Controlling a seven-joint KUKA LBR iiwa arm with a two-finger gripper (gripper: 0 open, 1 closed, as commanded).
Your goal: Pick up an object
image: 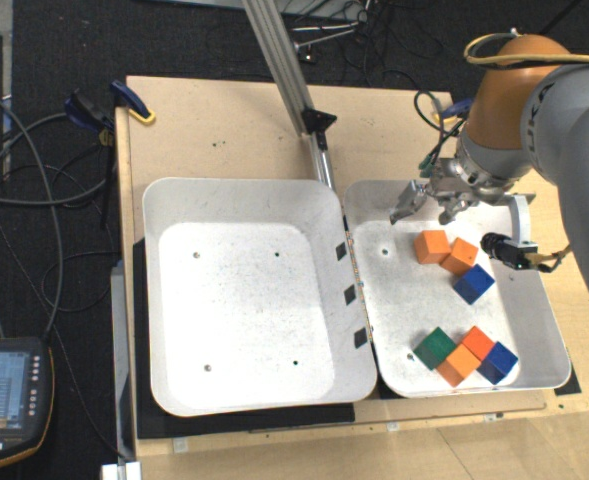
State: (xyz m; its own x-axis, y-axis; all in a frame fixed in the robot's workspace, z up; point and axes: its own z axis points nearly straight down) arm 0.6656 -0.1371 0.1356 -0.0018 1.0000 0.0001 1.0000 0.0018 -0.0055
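- The grey KUKA arm (564, 118) enters from the right edge, its thick upper link slanting down and leftward toward the right-hand shallow white bin (394, 298).
- An orange band (504, 103) wraps the arm just above the wrist, and the wrist points down over the far end of that bin.
- The two-finger gripper (429, 206) hangs over the bin's far left part, tilted a little to the left; its metal fingers (407, 206) look spread apart with nothing between them.
- Just below and to the right of the gripper lie two orange cubes (446, 249), touching one another, with a blue cube (474, 283) just beside them on the near side.
- Nearer the front of the same bin sits a second cluster: a green cube (435, 348), another pair of orange cubes (466, 354) and a second blue cube (498, 362), all packed together.
- The left-hand shallow white bin (174, 268) lies beside the first on the tan wooden bench (224, 128).
- No cube is lifted; each rests on the bin floor.
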